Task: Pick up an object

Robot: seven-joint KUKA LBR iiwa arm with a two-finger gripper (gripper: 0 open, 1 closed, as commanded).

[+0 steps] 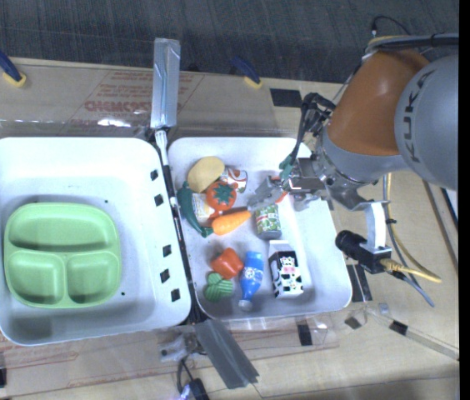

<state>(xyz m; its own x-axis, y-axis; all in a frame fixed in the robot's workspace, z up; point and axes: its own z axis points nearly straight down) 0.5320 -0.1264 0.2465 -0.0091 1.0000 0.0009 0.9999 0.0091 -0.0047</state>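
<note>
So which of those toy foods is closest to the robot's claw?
The small green can, just below the gripper; the carrot and tomato lie farther left.

Toy food [233, 220] in the right bin [332, 257], green tray [62, 253] in the left bin [2, 165], arm [385, 115] above.

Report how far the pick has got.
Done: the end effector sits low over the right bin, near the small green carton and carrot. In hand: nothing visibly lifted. Left: grasp and raise one toy; all still lie in the bin. The green tray in the left bin isn't involved.
</note>
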